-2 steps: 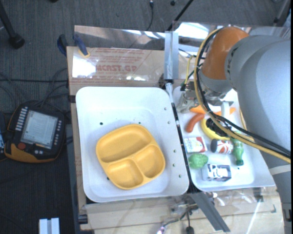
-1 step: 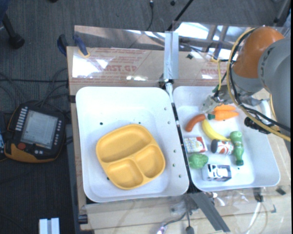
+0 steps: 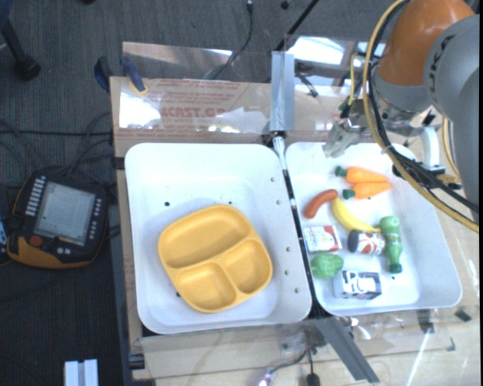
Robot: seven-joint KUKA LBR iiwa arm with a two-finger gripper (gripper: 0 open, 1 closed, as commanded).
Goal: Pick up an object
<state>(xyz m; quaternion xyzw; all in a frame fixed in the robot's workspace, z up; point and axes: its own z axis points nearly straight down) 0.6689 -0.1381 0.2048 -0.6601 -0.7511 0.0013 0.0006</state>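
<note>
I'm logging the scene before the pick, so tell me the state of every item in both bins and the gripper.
Yellow tray: upright in left bin.
Carrots: lying flat.
Sausage: lying flat.
Banana: lying flat.
Green bottle: on its side.
Gripper: above right bin, holding nothing visible.

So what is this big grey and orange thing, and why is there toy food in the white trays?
The big grey and orange thing is a robot arm. It reaches in from the right side of the picture. The picture is taken by one camera fixed above the bench, looking down at a slant.

At the arm's tip is its gripper, a little hand with two fingers. It hangs over the far edge of the right bin, and I see nothing between its fingers.

That bin holds toy food: two carrots, a red sausage, a banana, a green bottle, something green and leafy and some small packets.

The left bin holds a yellow plate with three sections.

The robot's job is to pick up one thing.
</note>
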